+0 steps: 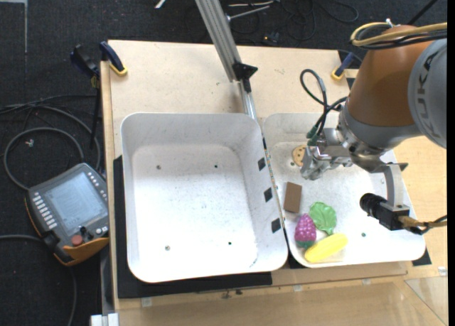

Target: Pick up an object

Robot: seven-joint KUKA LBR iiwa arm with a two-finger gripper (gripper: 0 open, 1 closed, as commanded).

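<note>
1. Dark carpet strewn with cables surrounds a pale wooden bench (pixel 185 76) that bears two shallow white bins side by side, with a teach pendant (pixel 67 211) lying on the floor off to one side.
2. Low in the right bin (pixel 409 243) sits the gripper (pixel 313 168), close to that bin's upper left part; whether the jaws are spread or pressed together cannot be told from this angle, and nothing is visibly pinched between them.
3. Just beside the jaws, toward the bin's far rim, lies a small tan cookie-like piece (pixel 299 154), the nearest candidate for picking.
4. A little below the jaws lies a brown block (pixel 292 197), apart from them.
5. Farther below sit a green leafy toy (pixel 323 215), a purple grape bunch (pixel 306 229) and a yellow piece (pixel 325 248), huddled together near the bin's front edge.
6. Farthest from the jaws is the left bin (pixel 138 129), well apart across the divider between the two bins.
7. Judged from this, the pick is not yet done: every object rests on the bin floor, so grasping and lifting remain.
</note>
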